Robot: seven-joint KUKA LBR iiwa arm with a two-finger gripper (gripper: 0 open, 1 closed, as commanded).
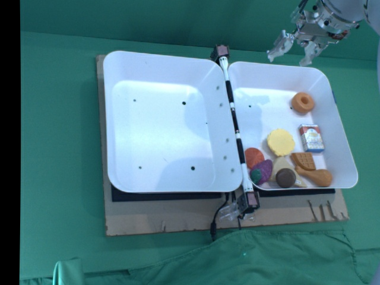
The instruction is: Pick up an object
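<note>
The end effector (294,49) hung wide open and held nothing, just past the right bin's (279,70) far rim. The toy donut (303,103) lay below it.

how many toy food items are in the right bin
About 8: donut at the back, carton, yellow disc, waffle, drumstick, brown round piece, and two reddish pieces overlapping; more may be hidden.

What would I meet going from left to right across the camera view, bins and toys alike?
Left bin → divider rod → red toy → yellow round biscuit → doughnut → small carton. The toys clustered at the near edge overlap, so I skip them.
</note>
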